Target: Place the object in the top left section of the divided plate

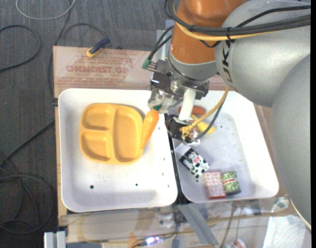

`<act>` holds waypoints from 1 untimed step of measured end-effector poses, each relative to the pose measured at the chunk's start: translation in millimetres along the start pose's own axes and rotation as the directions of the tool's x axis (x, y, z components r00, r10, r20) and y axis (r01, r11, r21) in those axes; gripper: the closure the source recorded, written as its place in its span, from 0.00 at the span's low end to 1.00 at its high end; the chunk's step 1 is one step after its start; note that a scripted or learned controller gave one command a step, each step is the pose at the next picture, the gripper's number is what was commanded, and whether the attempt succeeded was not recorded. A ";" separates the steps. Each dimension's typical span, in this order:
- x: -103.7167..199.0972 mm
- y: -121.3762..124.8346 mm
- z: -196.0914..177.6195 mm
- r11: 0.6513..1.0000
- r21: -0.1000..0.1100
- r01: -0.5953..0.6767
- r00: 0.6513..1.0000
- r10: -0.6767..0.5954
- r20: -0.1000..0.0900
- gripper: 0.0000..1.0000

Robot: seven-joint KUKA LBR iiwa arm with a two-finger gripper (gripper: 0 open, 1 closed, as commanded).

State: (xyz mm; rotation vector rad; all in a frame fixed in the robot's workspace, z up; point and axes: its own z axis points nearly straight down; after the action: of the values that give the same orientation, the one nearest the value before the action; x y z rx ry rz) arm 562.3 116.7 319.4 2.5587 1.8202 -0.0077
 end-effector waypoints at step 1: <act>53.8 8.1 42.0 0.951 0.002 0.310 0.951 -0.310 -0.002 1.00</act>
State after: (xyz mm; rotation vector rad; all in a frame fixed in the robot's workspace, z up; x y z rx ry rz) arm 587.5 164.7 277.2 2.2438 2.2016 -0.0083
